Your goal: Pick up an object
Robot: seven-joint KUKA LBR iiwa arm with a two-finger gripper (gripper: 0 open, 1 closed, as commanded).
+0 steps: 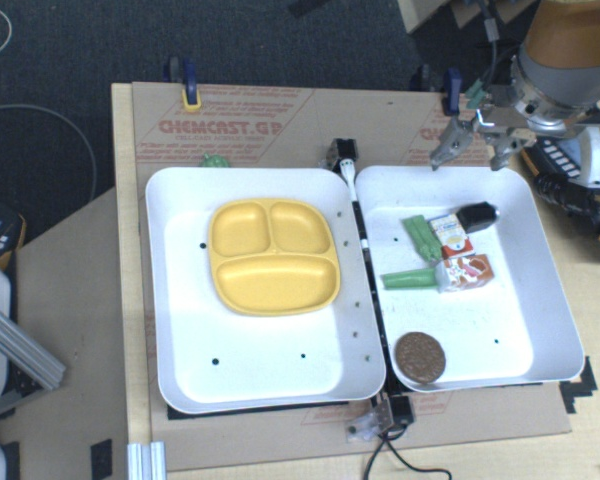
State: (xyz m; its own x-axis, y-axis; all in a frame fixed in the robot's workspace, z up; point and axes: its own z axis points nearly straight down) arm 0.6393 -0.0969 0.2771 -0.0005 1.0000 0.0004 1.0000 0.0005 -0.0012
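Note:
My gripper [477, 145] hangs above the far rim of the right bin [540, 298], its two fingers spread apart with nothing between them. Below it in that bin lie a black object [476, 215], a green piece [421, 237], a second green piece [410, 279], two red-and-white packets [461, 257] and a brown round disc [420, 356] near the front rim. All of these sit nearer the camera than the gripper, apart from it.
The left bin [180, 328] holds a yellow three-compartment plate [274, 256]. Blue and yellow clamps [189, 86] stand at the cardboard's far edge, and a black clip [343, 152] sits between the bins. Cables and equipment crowd the right side.

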